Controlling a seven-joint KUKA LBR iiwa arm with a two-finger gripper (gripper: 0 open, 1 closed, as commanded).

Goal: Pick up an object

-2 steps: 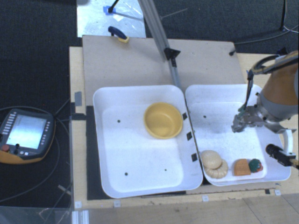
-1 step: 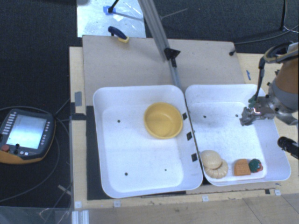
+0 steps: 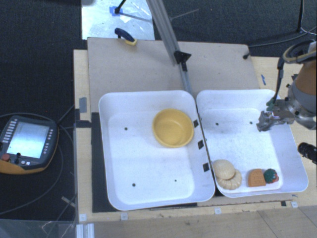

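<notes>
White right bin [image 3: 237, 133] under pincer [image 3: 263, 123], nothing visibly gripped.

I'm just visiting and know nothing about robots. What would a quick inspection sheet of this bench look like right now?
Surface: two shallow white bins side by side, left bin and right bin, on a tan bench.
Job's things: yellow bowl in the left bin; in the right bin, along its near edge, two beige round pieces touching, and an orange block with a green piece beside it.
Clutter: blue and yellow clamp at the bench's far edge.
Grippers: gripper hangs over the right bin's right side, holding nothing visible.
Cables: black cables on the floor at upper right.
Surroundings: handheld control pendant on the dark floor at left; slanted metal pole.
</notes>
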